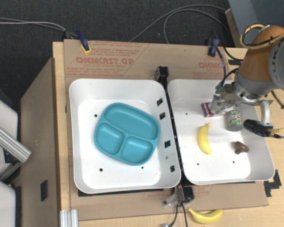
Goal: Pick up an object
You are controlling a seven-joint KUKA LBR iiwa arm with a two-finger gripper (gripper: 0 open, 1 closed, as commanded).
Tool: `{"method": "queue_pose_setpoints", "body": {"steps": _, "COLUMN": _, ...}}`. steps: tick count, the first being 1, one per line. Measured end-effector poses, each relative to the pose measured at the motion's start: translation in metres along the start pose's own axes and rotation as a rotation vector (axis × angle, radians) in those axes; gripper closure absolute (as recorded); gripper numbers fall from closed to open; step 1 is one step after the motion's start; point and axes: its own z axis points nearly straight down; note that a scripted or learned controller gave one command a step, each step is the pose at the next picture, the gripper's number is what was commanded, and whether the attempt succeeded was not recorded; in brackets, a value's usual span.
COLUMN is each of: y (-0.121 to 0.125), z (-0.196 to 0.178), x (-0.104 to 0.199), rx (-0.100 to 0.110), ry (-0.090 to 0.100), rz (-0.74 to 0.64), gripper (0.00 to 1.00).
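Grey gripper (221, 104): down in the right bin (194, 167); whether its fingers are open or closed, I cannot tell.
Maroon packet (207, 109): touching the gripper's left.
Green can (234, 119): just right of gripper.
Banana (204, 138): below gripper.
Brown lump (241, 148): right of banana.
Blue tray (127, 133): left bin (85, 169).

My two white bins (85, 141) look like smooth, faintly glossy plastic, set on matt brown cardboard-like board (132, 56). The teal divided tray (127, 133) is smooth plastic with a soft sheen. My arm's orange band (260, 56) shines glossy; the banana (204, 138) looks matt.
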Motion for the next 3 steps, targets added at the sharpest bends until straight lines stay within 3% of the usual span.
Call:
{"method": "queue_pose_setpoints", "body": {"steps": 2, "y": 0.012, "z": -0.106, "x": -0.017, "rx": -0.007, "ry": -0.004, "rz": -0.001, "gripper": 1.00}}
{"method": "queue_pose_setpoints", "body": {"steps": 3, "y": 0.013, "z": -0.133, "x": -0.017, "rx": -0.004, "ry": -0.002, "rz": -0.001, "gripper": 1.00}}
